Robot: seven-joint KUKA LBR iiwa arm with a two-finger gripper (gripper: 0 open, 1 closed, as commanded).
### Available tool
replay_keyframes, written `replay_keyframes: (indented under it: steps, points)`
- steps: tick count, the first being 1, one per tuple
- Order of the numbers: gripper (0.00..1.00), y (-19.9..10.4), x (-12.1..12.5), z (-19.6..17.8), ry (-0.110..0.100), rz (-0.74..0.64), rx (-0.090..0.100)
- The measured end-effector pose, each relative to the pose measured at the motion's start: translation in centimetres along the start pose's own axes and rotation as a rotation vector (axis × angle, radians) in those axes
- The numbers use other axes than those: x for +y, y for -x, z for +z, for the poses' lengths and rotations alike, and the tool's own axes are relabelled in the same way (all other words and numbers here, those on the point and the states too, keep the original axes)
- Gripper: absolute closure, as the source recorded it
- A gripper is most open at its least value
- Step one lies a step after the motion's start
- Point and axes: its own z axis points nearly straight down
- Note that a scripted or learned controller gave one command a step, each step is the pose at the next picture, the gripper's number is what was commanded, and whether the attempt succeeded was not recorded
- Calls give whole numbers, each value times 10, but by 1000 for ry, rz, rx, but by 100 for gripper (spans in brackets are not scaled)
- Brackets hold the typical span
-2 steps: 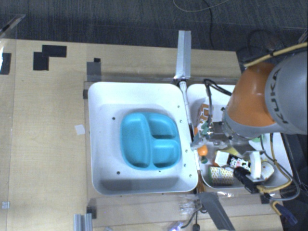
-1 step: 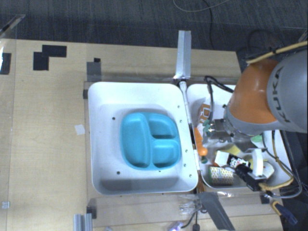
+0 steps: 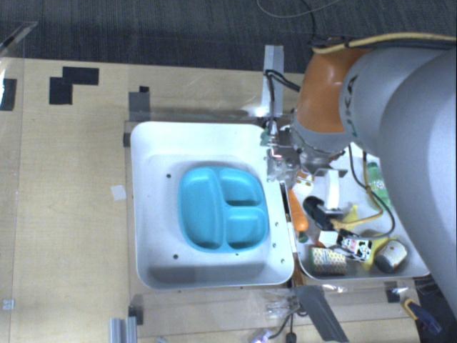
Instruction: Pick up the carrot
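Finds the gripper (image 3: 284,164) low over the wall between the two bins; cannot tell whether open or closed. Spots the carrot (image 3: 300,219) just below it, inside the right bin (image 3: 357,272): slim, orange, lying lengthwise against that bin's left wall, apart from the gripper. Notes a speckled block (image 3: 328,261) and a grey round thing (image 3: 391,256) nearer the front edge. Sees a blue divided plate (image 3: 223,207) in the left bin (image 3: 150,191).

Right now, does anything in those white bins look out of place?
Nothing looks spilled or broken. The carrot lies tight along the right bin's left wall, with small items crowded beside it; the blue tray lies flat.
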Motion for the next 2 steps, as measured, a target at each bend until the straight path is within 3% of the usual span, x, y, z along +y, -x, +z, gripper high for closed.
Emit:
replay_keyframes:
  steps: [1, 2]
  points:
    - [100, 80, -10, 11, -1, -13, 0]
    - [100, 18, -29, -25, 1, 127, 1]
